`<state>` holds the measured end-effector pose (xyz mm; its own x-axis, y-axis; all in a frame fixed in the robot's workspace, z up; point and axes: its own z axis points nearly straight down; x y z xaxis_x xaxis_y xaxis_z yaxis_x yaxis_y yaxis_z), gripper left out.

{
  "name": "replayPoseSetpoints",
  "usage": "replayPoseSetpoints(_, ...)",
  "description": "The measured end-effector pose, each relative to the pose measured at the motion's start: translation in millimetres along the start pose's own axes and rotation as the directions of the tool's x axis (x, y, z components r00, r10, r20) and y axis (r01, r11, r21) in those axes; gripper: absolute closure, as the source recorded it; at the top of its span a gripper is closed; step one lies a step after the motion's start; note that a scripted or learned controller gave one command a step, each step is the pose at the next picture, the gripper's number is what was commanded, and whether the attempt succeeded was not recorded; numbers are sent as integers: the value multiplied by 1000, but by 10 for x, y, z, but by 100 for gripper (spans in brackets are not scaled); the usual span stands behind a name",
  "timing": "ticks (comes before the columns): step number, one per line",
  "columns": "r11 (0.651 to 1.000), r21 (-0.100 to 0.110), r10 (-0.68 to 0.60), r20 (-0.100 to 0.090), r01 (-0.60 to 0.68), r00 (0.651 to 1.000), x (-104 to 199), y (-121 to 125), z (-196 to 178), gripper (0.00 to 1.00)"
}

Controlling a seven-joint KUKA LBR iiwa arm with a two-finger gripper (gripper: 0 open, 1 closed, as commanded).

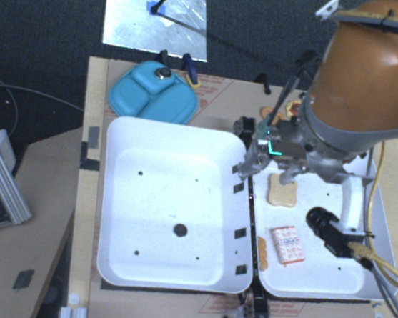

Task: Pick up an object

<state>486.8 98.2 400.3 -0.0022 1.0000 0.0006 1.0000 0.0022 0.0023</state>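
1. The worktop (214, 92) carries two shallow white bins side by side, with dark floor behind it.
2. The gripper (284, 165) hangs over the rear-left part of the right bin (356, 282), just above a tan slab (282, 194). Whether it is spread or pressed together cannot be told.
3. Step in hand, as judged: approach to the tan slab. Nothing is seen held.
4. The next move calls for a straight descent centred on the slab, then closure across it.
5. Nearby, a red-and-white packet (288, 245) lies toward the front, and a thin orange strip (261, 252) lies against the dividing wall. A blue tray (153, 93) sits behind the left bin (124, 181).
6. Likely obstruction: the slab lies near the bin's left wall.
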Motion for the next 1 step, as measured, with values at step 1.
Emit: replayPoseSetpoints(1, 1000, -12, 6, -1, -6, 1000, -502, 5, -935, 0)
